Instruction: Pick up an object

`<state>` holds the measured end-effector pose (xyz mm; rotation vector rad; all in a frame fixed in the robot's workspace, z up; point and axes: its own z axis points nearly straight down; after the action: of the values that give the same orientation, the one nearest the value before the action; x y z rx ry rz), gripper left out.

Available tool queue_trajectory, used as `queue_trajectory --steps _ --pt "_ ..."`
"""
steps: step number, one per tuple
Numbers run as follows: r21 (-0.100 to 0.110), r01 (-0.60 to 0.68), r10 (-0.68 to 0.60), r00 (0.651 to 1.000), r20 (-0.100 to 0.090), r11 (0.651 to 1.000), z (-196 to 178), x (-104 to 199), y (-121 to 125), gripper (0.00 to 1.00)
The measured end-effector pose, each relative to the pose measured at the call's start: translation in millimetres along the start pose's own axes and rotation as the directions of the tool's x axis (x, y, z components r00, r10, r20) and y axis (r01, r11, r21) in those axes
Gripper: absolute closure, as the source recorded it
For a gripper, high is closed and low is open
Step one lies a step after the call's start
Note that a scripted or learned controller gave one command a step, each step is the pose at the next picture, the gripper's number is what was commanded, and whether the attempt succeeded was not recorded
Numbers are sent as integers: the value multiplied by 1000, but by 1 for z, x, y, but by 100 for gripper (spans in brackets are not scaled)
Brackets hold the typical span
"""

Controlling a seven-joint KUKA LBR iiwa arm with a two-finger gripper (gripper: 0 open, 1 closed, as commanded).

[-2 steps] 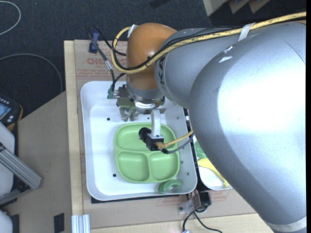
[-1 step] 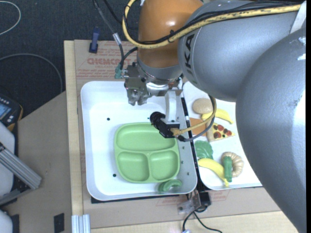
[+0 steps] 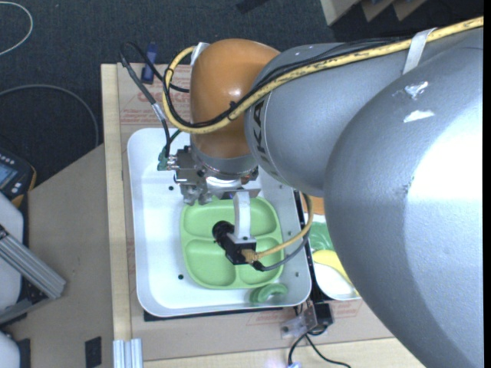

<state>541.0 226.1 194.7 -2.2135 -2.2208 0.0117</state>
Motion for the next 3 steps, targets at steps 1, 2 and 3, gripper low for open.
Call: queue_trajectory --steps 1,2,3 --pt "-3 -2 2 1000 -1 1000 -38 -4 -45 100" --pt "-23 -1 1 1000 -7 1000 -150 -1 -30 100" --pt "-18 -1 1 1000 -5 1000 -241 -2 -41 100"
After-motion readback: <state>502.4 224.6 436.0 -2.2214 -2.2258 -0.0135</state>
